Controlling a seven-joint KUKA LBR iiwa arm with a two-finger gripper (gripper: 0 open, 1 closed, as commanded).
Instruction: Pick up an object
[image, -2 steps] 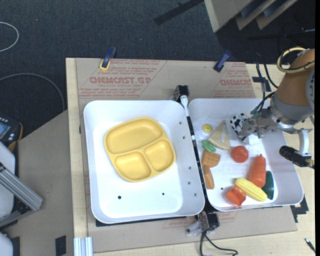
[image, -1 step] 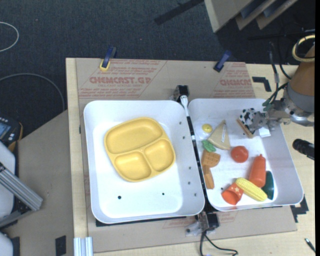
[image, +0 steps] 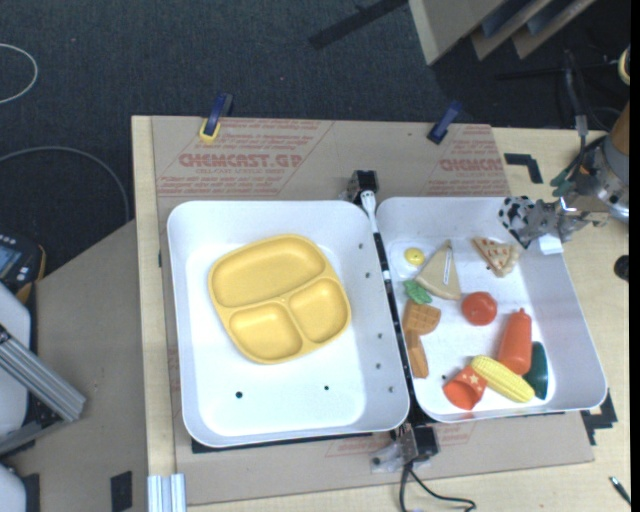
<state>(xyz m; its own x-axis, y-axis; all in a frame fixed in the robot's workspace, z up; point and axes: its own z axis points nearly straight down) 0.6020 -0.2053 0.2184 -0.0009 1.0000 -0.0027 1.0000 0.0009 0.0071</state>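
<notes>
**Right bin: toy food, candidates for one pick**

Gripper (image: 528, 222): seen at the far right corner of the right bin (image: 585, 320), low over the rim. Nothing is seen between the fingers; whether they are spread or closed cannot be told from this slant.

Pizza slice (image: 495, 254): nearest item, just beside the gripper, lying flat on the bin floor. Judged light, stiff, thin; best taken across its narrow width, though the low profile leaves little to pinch.

Sandwich wedge (image: 441, 272): near the slice, toward the divider. Judged light and rigid; sloped faces may slip.

Tomato (image: 479, 308): mid-bin, apart from its neighbours. Round, smooth, probably slippery; to be gripped across the middle.

Carrot (image: 516, 340): upright-looking orange piece, touching the green piece (image: 539, 368) beside it. Judged light, hard; taken across the body.

Corn (image: 502, 379): lying at a slant near the front edge, touching the red piece (image: 462, 390). Ribbed surface, a fair hold across the short axis.

Waffle (image: 421, 320) and egg (image: 413, 258): close to the divider wall, where finger room is judged tight.

Left bin (image: 190, 300): a yellow tray (image: 279, 298) with three compartments is held.
</notes>
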